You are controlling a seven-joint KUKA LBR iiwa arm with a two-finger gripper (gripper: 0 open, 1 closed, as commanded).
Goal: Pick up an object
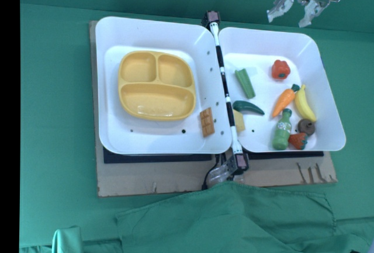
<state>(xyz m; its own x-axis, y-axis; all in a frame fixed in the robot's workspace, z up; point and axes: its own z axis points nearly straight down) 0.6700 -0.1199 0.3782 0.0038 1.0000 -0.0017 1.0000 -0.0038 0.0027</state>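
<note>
Here the tool (297, 11) hangs with its fingers spread wide and nothing between them, above the green table just past the far edge of the right bin (330, 108), near that bin's far right corner. The nearest thing to pick is probably the red pepper (280, 69), which lies inside the bin toward the near side from the tool and slightly left, with the carrot (283, 102) and banana (304, 104) farther along the same way. The pepper is squat with no clear long axis, so the move turns mainly on coming in over the bin's far rim and down.
</note>
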